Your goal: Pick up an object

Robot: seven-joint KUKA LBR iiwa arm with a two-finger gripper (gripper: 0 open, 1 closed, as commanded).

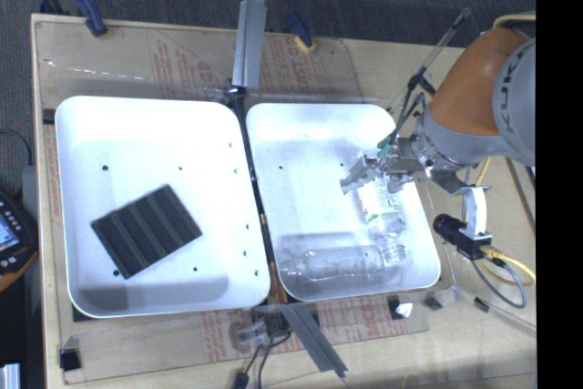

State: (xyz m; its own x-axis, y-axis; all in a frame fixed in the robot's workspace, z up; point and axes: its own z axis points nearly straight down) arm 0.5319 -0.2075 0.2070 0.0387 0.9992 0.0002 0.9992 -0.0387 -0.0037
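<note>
Presently the tool [375, 170] hangs over the right bin [301, 127], above a small clear bottle [381, 209]; its grip cannot be told. Clear, rounded plastic could slip out, or roll against the larger bottle [332, 261] nearby.

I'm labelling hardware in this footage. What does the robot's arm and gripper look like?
The arm is a rounded grey casing with a broad orange band above the wrist. Thin dark cables run along it toward the gripper, a small metallic grey assembly with a green spot near its mount.
</note>
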